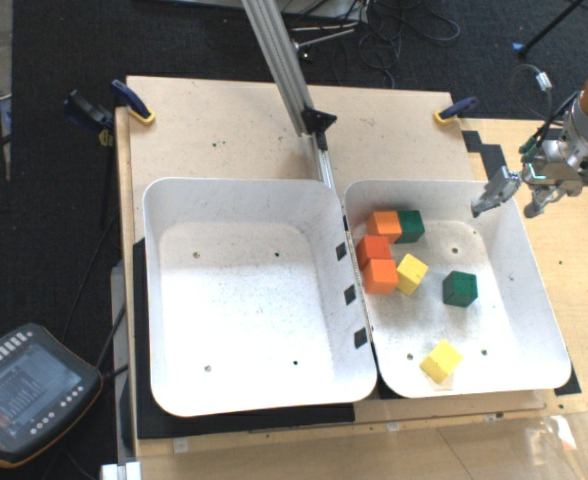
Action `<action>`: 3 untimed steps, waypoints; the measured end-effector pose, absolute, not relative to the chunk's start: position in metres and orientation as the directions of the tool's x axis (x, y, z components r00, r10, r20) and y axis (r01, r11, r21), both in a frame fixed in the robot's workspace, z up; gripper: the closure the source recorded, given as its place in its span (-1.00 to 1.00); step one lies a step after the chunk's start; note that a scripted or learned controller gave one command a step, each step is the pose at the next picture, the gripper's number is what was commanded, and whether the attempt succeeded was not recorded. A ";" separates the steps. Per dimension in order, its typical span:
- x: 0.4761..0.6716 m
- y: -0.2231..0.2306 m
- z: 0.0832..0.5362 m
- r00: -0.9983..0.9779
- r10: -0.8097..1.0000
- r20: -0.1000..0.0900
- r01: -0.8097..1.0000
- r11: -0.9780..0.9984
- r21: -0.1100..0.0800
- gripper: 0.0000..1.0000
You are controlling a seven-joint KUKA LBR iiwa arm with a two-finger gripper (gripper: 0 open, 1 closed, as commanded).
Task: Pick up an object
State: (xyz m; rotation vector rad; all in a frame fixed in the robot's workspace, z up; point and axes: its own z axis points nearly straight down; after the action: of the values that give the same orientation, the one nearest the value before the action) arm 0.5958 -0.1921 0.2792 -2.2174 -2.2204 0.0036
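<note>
The arm enters at the right edge of the frame, upper part. Its hand [515,196] points toward the lower left, two fingers [490,199] spread apart with nothing between them.

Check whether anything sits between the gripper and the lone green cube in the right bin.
Nothing visible does. The gripper is at the right bin's upper right rim, and the green cube lies below and left of it with bare bin floor between. The other cubes cluster further left.

dark floor [54,28], cables [394,38], tan bench [234,128].
</note>
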 end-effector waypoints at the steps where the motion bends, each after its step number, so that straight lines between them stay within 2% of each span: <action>1: 0.597 -0.192 0.282 -0.003 1.000 -0.001 1.000 0.003 0.000 -1.00; 2: 0.589 -0.185 0.231 -0.001 1.000 0.001 1.000 0.001 -0.005 -1.00; 3: 0.593 -0.183 0.187 0.000 1.000 0.001 1.000 0.000 -0.004 -1.00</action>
State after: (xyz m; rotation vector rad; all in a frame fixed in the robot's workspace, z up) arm 0.5931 -0.1830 0.1867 -2.2185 -2.2195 0.0043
